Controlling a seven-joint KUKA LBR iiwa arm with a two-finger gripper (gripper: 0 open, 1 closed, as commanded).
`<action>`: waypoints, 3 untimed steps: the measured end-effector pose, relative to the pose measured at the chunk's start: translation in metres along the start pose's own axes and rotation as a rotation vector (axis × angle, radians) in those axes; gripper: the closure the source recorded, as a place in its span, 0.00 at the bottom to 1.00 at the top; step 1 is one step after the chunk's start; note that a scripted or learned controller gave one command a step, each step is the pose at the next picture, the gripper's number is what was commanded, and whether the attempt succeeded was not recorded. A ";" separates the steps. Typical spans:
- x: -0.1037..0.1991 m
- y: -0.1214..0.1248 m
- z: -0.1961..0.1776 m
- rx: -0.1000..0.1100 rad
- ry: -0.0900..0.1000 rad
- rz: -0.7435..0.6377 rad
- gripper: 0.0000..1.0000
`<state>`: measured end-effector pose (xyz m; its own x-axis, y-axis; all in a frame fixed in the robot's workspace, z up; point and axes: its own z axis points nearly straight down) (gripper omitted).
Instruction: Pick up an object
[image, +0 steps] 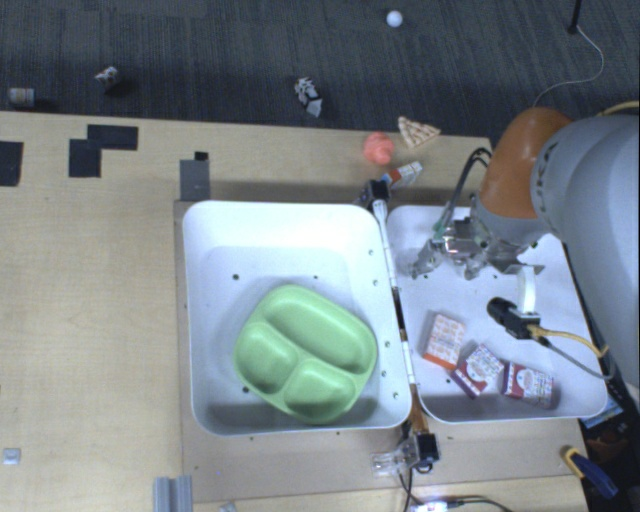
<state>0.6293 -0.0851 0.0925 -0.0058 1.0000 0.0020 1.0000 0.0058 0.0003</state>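
Camera view: snack packets lie below fingers.

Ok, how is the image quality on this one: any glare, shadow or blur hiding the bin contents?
Camera view: lighting is even and soft; the green tray casts a faint shadow in the left bin. The arm looks slightly soft, and the gripper is too blurred to read. The small packets stay recognisable but their print is illegible.
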 end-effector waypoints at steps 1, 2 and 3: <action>0.001 -0.063 0.006 -0.007 -0.003 0.004 0.00; 0.002 -0.060 -0.006 -0.013 -0.003 0.002 1.00; 0.002 -0.060 -0.006 -0.013 -0.003 0.002 0.00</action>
<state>0.5689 -0.0835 0.0985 -0.0037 1.0000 -0.0010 0.9999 0.0038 0.0131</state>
